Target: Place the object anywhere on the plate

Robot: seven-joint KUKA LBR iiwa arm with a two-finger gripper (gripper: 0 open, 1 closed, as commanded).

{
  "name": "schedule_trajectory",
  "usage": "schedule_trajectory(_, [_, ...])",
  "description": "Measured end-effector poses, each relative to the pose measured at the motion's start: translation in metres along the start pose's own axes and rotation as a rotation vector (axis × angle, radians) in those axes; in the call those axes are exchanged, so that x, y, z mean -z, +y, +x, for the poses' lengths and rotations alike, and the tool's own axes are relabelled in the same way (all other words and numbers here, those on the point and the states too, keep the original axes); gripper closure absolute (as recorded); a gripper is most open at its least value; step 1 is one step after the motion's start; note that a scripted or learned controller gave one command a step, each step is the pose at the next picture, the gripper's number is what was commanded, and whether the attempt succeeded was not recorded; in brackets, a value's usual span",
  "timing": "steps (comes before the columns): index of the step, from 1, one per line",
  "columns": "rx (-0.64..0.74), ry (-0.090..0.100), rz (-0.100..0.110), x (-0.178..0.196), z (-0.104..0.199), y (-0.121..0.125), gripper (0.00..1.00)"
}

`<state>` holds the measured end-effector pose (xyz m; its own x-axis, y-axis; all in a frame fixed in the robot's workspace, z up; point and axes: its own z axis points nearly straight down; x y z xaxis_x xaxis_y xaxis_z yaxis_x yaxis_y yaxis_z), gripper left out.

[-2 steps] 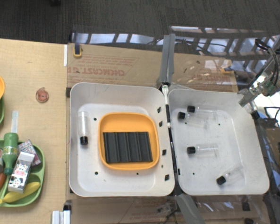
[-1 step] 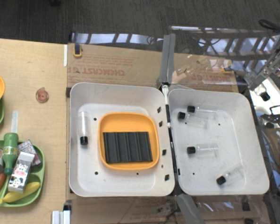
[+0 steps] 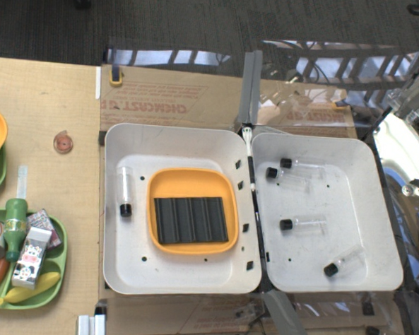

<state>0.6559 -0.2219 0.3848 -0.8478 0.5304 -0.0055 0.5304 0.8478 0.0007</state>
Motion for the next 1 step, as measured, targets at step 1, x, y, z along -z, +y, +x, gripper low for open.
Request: schedule_trajectory(1, [0.435, 0.005, -0.002, -0.1269, 0.0976, 0.0626, 1.0])
